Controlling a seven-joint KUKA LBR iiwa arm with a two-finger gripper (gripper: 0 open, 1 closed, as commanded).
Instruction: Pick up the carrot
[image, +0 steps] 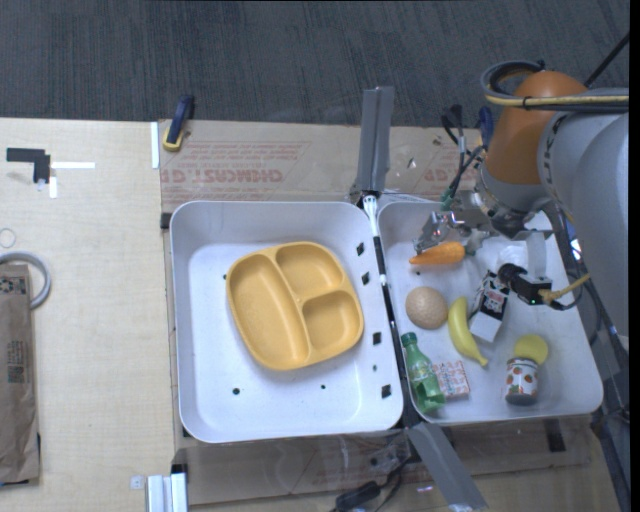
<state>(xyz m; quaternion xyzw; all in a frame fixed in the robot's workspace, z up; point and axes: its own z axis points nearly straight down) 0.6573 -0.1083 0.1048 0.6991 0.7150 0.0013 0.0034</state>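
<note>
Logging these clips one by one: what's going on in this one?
A grey arm with an orange band has its two-finger gripper down in the right white bin, directly over the orange carrot at the bin's far end. Whether the carrot is gripped cannot be told. A round beige ball, yellow banana and green bottle lie nearby. The left bin holds a yellow divided plate.

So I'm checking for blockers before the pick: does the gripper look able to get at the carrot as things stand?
Probably yes. The gripper sits right over the carrot at the far end of the right bin. The egg and banana lie nearer the camera, apart from the carrot, so nothing looks in the way.
</note>
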